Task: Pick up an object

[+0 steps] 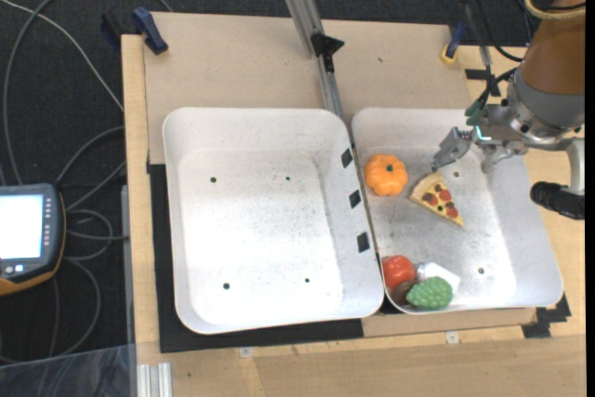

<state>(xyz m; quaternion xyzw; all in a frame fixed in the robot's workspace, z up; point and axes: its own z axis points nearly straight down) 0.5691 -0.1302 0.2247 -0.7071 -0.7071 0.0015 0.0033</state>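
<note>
**Desk:** Parted jaws, nothing between them. Correct for the gripper [471, 151]?

**Photo:** Correct. Spread open, hanging over the far part of the right bin [497, 242], gripping nothing.

**Desk:** Run it left to right, please.

**Photo:** Left bin [251, 237] first, white and shallow. Then, inside the right bin, an orange toy pumpkin [386, 174] close to the dividing wall. Just beside it, a toy pizza slice [439, 200], lying flat, point towards the near right. Nearer the camera, a red tomato [398, 271], touching a green knobbly piece [429, 293] and something small and white [439, 274], all crowded into the near corner. Gripper next, just beyond the slice and apart from it. Grey arm [553, 60] last, reaching in from the right.

**Desk:** Likely target?

**Photo:** Judging by position, the pizza slice. Closest to the fingertips [453, 147].

**Desk:** Handling?

**Photo:** Probably light, stiff plastic. Hardly fragile. Awkward all the same: flat on the floor of the bin, little height to bite on, prone to sliding away under a glancing touch.

**Desk:** Where to take hold?

**Photo:** Across the two long edges, near the thicker crust end, pads pressed right down to the bin floor. Not at the point. Failing that, the pumpkin: taller, easier to straddle, though rounded and apt to roll.
</note>
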